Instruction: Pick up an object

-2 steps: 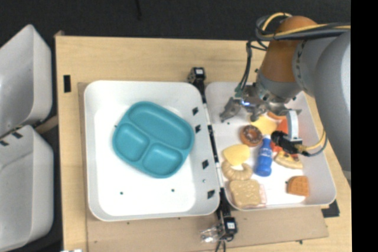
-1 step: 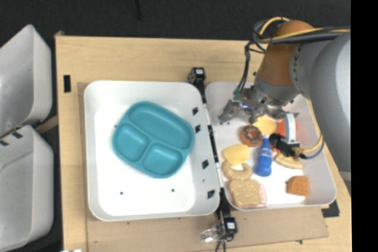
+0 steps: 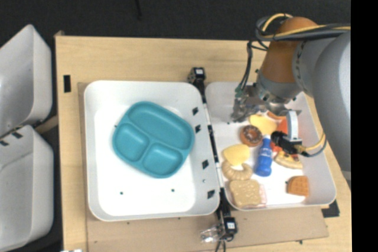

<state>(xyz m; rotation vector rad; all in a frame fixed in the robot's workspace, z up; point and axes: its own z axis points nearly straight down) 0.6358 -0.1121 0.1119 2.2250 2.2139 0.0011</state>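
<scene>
We cannot tell the end effector (image 3: 243, 110) state; it hovers in the right bin (image 3: 316, 186), near the crowded doughnut (image 3: 251, 136) and blue bottle (image 3: 264, 157), so we risk nudging neighbours.

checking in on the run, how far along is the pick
Done: the grey arm's gripper has reached into the right white bin. In hand: nothing visibly held. Left: grasping and lifting an item; the blue plastic bottle and brown ring donut lie in the bin.
</scene>
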